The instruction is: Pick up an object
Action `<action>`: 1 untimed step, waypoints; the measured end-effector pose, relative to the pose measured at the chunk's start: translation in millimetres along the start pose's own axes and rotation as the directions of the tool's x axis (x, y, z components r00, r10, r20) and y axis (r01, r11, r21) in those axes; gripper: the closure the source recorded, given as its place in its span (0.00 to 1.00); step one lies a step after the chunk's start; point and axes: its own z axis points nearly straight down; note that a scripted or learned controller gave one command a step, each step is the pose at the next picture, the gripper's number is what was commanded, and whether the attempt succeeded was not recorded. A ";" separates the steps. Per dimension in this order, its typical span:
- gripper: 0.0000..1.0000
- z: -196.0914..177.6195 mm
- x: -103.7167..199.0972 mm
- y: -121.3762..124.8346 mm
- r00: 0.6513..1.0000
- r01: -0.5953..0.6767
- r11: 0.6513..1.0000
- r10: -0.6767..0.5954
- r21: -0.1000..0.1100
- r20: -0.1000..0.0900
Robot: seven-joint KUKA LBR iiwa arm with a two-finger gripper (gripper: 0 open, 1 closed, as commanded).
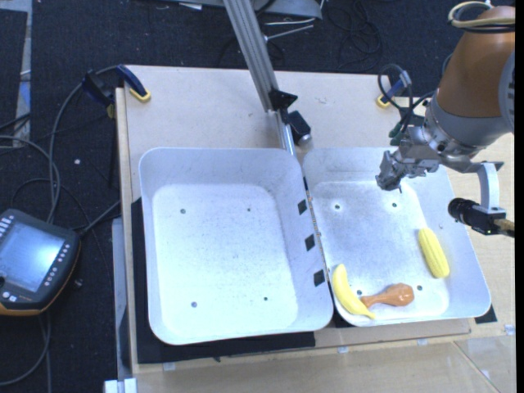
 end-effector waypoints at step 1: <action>1.00 15.4 51.5 2.8 1.000 -0.001 1.000 0.001 0.001 0.000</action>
